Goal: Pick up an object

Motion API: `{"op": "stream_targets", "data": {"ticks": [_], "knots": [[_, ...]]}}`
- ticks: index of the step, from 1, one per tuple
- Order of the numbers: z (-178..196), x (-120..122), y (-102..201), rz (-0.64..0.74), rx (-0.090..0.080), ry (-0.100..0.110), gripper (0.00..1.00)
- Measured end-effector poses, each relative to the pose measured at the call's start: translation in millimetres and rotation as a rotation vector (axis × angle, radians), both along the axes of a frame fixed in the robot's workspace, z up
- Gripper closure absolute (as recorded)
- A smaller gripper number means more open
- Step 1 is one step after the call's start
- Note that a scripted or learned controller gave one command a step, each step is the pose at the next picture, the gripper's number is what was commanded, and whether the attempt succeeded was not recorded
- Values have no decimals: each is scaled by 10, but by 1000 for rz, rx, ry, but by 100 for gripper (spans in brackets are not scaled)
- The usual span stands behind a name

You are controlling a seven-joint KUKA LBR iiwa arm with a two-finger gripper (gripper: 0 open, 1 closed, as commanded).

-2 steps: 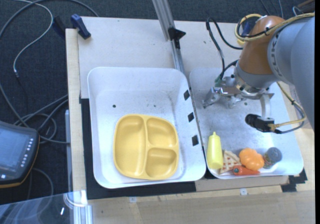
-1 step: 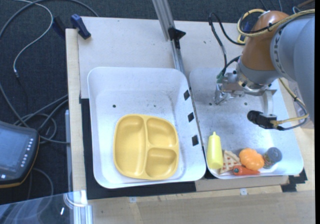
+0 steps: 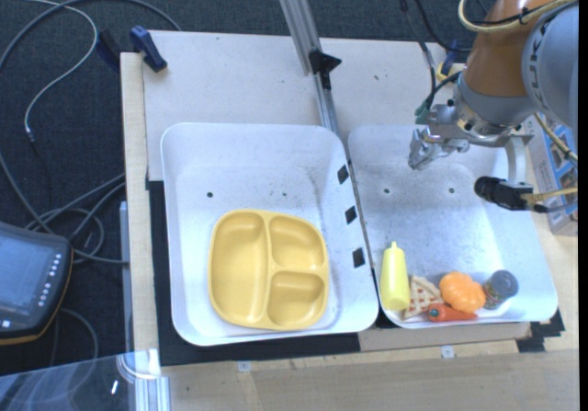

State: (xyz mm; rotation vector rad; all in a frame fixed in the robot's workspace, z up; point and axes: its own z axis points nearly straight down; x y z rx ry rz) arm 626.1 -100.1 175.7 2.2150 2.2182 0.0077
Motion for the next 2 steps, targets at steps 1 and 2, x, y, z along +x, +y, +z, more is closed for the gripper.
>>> {"op": "stream_targets", "data": {"ticks": [1, 2], "knots": [[551, 18, 1, 0, 0, 0, 100], [670, -129, 511, 5, 4, 9, 100]]}}
